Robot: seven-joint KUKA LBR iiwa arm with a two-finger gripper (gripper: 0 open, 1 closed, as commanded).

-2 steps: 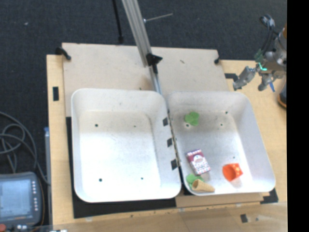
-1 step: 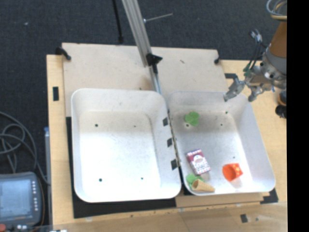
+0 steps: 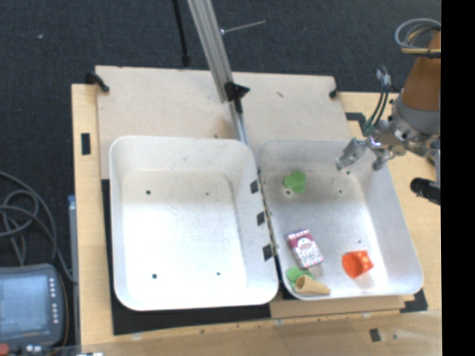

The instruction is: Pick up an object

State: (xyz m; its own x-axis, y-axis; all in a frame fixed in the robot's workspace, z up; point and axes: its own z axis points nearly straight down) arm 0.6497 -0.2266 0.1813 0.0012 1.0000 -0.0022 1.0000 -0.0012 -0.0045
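Right now you are in the approach step: the two-finger gripper (image 3: 362, 156) hangs with its fingers spread and nothing between them, over the far right edge of the right-hand shallow white bin (image 3: 393, 221). Nearest to it, off to its left and slightly nearer the camera, sits a small rounded green plastic object (image 3: 295, 182), lying alone on the bin floor. Your next move probably calls for shifting over it, then descending squarely.
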